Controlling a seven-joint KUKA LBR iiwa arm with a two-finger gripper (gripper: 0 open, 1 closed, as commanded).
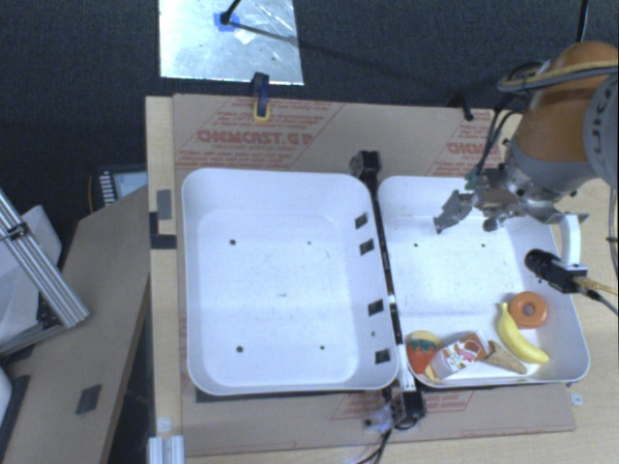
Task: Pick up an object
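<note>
My gripper (468, 218) hangs over the back part of the right bin (426, 278), fingers apart, nothing between them. The objects lie along that bin's front edge, well clear of the gripper: a yellow banana (519, 336), an orange ring-shaped piece (528, 308) just behind it, a red and white carton (457, 355), a round orange and red fruit (422, 348) at the front left corner, and a small tan wedge (505, 360) between carton and banana.
The left bin (193, 259) sits beside the right one, with black clips (372, 249) along the shared rim. A cardboard sheet (290, 133) lies under both bins. A shiny plate (230, 27) lies beyond the bench.
</note>
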